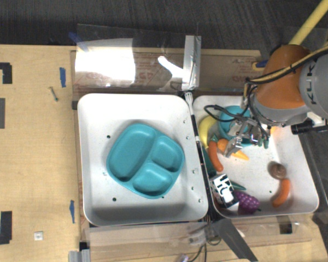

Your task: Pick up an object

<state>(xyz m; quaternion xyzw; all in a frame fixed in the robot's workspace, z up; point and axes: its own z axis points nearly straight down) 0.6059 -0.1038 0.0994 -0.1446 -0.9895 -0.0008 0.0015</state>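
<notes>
Plastic toy food fills the right bin (309,173): nearest, purple grapes (248,202) and a sausage (282,192). These look light, stiff and slick. Further in, an orange carrot (214,156) lies with its long axis running near to far beside the left wall; it is best gripped across its middle. Beyond it, the end effector (238,142) hangs over an orange piece (233,149); whether it grips is unclear.

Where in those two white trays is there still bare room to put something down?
Left bin: a bare white margin rings the teal divided plate, widest along its near and left edges. Right bin: a bare patch between the carrot, brown ball and purple grapes. Its left side, below the gripper, is crowded.
</notes>
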